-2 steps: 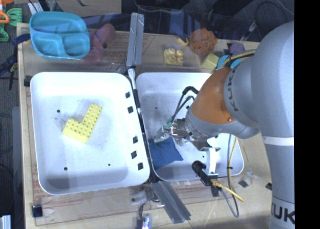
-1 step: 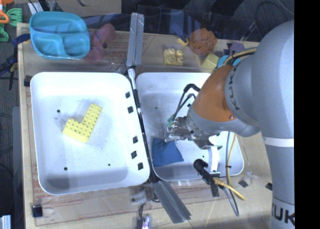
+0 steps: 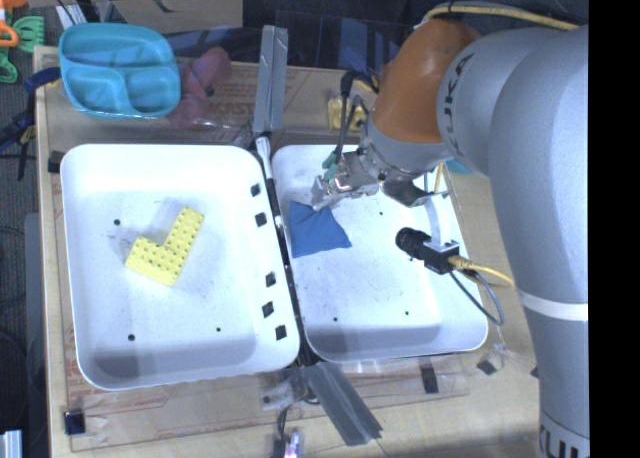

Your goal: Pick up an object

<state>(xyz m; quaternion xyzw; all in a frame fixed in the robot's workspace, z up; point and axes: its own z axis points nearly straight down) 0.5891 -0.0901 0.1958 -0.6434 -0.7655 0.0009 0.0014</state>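
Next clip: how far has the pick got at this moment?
Done: the arm has reached into the right bin, and its gripper sits at the top corner of the blue cloth. In hand: apparently the grasp itself; I cannot tell whether the cloth is caught. Left: lifting it clear. The yellow block lies untouched in the left bin.

Left bin (image 3: 100, 346) mostly open around yellow block (image 3: 167, 245); arm (image 3: 500, 116) seemingly overhangs right bin (image 3: 400, 341).
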